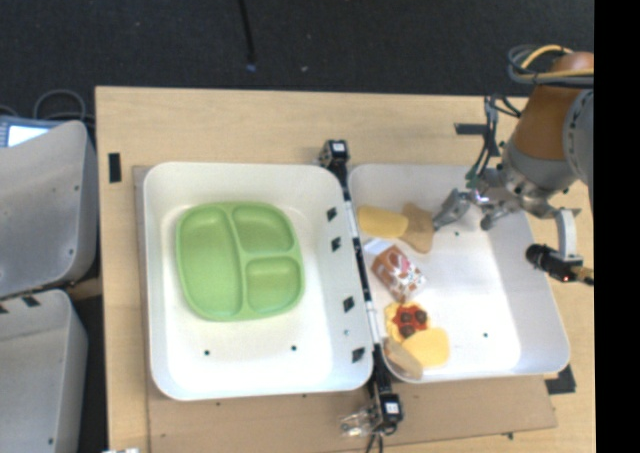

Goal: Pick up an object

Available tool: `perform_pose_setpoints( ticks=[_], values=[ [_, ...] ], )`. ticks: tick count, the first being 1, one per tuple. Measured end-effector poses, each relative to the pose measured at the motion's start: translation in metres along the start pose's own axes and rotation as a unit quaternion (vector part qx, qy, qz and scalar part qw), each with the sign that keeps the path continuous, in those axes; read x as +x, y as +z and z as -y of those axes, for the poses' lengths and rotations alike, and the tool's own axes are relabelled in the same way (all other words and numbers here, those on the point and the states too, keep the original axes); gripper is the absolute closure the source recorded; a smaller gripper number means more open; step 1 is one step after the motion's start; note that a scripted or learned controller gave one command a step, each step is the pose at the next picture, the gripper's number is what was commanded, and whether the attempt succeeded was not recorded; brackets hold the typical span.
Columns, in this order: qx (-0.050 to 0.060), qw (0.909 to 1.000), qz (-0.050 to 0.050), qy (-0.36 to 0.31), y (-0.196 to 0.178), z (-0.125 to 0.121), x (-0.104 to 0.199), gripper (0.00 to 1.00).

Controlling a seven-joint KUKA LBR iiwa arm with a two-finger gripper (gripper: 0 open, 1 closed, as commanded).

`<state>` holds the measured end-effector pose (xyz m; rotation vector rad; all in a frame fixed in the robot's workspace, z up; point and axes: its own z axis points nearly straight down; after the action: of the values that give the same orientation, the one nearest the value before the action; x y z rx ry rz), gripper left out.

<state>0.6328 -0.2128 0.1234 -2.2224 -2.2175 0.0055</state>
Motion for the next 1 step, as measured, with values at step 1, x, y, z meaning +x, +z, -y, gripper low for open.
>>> perform_pose_setpoints(
  ticks=[1],
  values=[
    [-0.003, 1.0, 0.001, 0.001, 0.022, -0.0008, -0.0016, 0.0]
  ],
)
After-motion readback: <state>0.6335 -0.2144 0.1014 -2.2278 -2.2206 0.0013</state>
